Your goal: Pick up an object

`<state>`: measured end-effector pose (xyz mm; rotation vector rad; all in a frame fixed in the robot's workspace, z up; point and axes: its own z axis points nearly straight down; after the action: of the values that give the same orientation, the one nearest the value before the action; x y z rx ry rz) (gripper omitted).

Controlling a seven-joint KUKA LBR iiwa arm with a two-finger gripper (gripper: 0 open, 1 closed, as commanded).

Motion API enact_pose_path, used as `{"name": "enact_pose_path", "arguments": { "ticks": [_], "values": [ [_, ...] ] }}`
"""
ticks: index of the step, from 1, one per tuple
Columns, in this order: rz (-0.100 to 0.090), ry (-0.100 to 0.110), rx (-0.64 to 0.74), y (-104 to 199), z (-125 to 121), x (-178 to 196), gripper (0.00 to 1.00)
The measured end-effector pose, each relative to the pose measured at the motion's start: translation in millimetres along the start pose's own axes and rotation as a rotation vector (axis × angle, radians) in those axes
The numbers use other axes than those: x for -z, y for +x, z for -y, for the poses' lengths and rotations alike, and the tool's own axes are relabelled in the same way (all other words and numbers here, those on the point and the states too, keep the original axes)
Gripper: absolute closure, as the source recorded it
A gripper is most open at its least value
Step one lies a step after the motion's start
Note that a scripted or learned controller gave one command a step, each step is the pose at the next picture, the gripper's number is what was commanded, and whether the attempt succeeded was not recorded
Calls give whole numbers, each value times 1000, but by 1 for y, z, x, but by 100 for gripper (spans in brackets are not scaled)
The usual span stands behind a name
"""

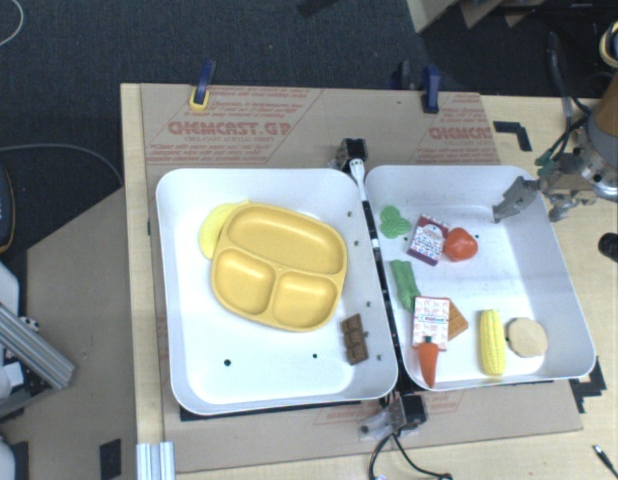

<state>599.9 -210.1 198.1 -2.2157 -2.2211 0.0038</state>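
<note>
You see a yellow tray [277, 265] and chocolate [355, 339] in the left bin [179, 298]. The right bin [549, 268] holds a tomato [460, 245], carrot [428, 360] and corn [490, 342]. At its far right corner the gripper [529, 197] hovers, jaws apart, holding nothing.

The gripper [524, 200] hangs over the right bin [559, 298] at its two o'clock corner, nothing between its fingers. Below lie a tomato [461, 245], corn [490, 342] and carrot [428, 360]. The left bin [189, 368] bears a yellow tray [279, 266].
</note>
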Motion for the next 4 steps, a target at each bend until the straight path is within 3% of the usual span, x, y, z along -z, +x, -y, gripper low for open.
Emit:
{"name": "enact_pose_path", "arguments": {
  "ticks": [2, 3, 4],
  "values": [
    [-1, 2, 0, 4, -4, -107, 0],
    [1, -2, -1, 5, -4, -114, 0],
    [2, -6, 0, 5, -5, -102, 100]
  ]
}}
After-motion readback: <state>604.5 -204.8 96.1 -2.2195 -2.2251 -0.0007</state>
